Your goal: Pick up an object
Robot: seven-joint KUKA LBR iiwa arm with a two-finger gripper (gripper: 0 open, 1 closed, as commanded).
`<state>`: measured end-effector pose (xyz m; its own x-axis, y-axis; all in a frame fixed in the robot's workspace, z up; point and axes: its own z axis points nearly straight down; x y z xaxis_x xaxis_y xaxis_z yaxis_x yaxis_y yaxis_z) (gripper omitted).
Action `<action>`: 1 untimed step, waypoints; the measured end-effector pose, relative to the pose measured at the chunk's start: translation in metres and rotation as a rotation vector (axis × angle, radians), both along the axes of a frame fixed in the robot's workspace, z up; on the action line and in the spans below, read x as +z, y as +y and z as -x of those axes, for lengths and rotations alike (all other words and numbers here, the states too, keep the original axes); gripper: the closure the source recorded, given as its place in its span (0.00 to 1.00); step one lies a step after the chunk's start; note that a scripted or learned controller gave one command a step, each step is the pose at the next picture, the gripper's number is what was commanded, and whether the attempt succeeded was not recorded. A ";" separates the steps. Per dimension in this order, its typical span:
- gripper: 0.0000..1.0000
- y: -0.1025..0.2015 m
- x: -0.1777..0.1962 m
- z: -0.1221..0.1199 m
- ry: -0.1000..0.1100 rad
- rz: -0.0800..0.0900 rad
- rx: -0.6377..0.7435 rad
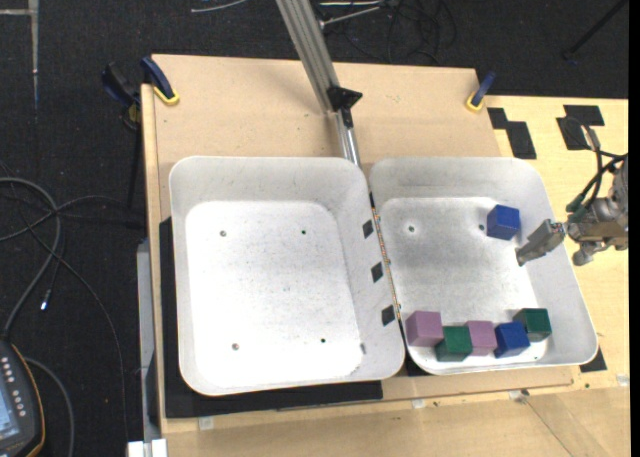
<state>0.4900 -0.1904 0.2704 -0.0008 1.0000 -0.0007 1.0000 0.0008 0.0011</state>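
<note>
Gripper [556,235] sat at the right bin's [440,190] right edge, jaws' state unclear, still needing to reach the blue cube [504,221].

Right bin: open middle, blocks crowding the near edge.

I am seeing five blocks sitting packed along the right bin's [470,190] near edge: a purple block [425,326], green block [456,342], pink block [482,337], blue block [511,338] and dark green block [536,322], leaving little room between them. A lone blue cube [503,221] is standing near the far right corner, with bare floor lying open around it. The gripper [545,238] is hanging over the right rim.
</note>
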 end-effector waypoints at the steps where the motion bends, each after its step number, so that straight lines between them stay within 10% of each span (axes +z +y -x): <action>1: 0.00 0.011 -0.012 0.000 0.002 -0.001 0.002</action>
